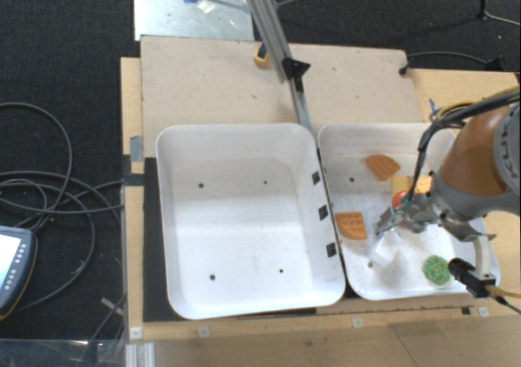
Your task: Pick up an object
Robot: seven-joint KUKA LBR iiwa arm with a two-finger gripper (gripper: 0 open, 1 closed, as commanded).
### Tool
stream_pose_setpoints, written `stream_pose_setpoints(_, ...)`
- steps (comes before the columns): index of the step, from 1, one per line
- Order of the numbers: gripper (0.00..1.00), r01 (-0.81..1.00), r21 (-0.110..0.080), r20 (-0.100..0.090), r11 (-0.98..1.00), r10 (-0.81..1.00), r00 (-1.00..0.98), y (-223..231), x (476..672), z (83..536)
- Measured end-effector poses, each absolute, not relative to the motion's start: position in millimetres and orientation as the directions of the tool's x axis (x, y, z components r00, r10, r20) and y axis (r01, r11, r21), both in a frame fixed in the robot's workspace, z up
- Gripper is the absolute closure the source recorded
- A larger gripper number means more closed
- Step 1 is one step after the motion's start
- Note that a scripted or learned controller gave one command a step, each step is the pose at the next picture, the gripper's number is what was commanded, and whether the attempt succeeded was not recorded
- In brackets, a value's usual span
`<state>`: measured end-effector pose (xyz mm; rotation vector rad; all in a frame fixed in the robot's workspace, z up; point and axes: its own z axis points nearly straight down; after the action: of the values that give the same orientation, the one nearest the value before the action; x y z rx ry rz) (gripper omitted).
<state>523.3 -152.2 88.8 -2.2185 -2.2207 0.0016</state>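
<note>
Orange waffle pieces beside gripper, green ball near, gripper's grasp unclear

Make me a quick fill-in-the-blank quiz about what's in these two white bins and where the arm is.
1. All the objects lie in the ____ bin as the camera sees it.
2. The round knobbly object near that bin's front edge is ____ in colour.
3. The two waffle-like pieces are ____ in colour.
4. The claw is over the ____ bin.

Missing words: right; green; orange; right
</note>
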Motion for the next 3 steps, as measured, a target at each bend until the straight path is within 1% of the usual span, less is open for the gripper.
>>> stream_pose_setpoints(1,1.0,1.0,0.003,0.0,0.001,1.0,-0.001,-152.7,524.8,101.3)
stream_pose_setpoints(2,1.0,1.0,0.008,-0.002,0.004,1.0,-0.004,-157.0,529.2,164.7)
stream_pose_setpoints(3,1.0,1.0,0.008,-0.003,0.005,1.0,-0.005,-165.1,537.1,223.1)
